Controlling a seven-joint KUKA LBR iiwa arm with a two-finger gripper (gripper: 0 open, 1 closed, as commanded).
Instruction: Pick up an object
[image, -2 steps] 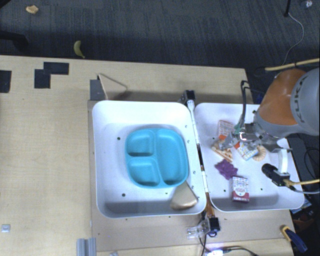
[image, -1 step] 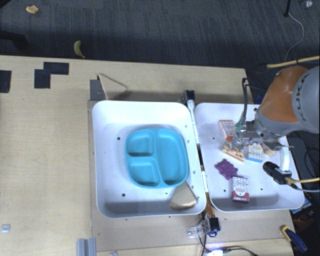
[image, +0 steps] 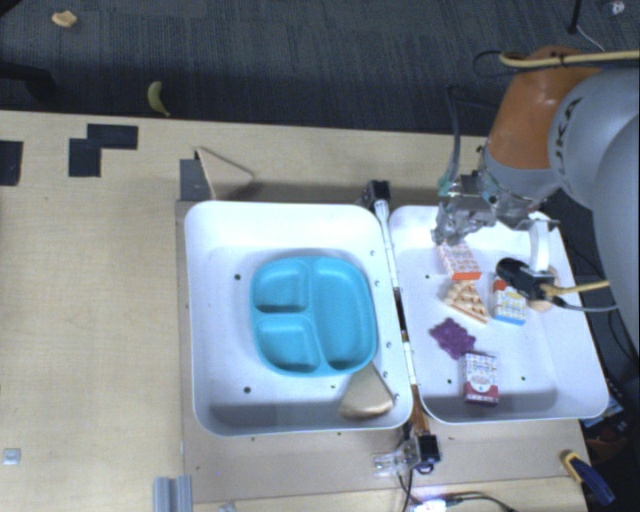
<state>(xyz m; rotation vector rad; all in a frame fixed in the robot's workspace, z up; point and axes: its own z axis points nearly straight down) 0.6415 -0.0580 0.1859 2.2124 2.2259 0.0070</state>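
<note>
Camera view: the left bin (image: 215, 330) holds a blue sectioned plate (image: 312, 312) at its centre and a tan rounded piece (image: 366, 402) at its near right corner. The right bin (image: 570, 385) holds a waffle-patterned wedge (image: 466, 298), a purple ridged piece (image: 453, 337) and a small carton (image: 482, 378); its near right corner is open. The tool (image: 458, 225) hangs over the far left corner; its state cannot be told.

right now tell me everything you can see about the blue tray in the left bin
The blue tray is a light blue, smooth, plastic-looking divided plate with rounded corners and three compartments: two smaller ones stacked on its left side, one long one on its right. It lies flat and right side up near the middle of the left bin, turned slightly askew. Its compartments hold nothing. A tan, bread-like piece lies at its lower right corner, seemingly touching its rim.
</note>
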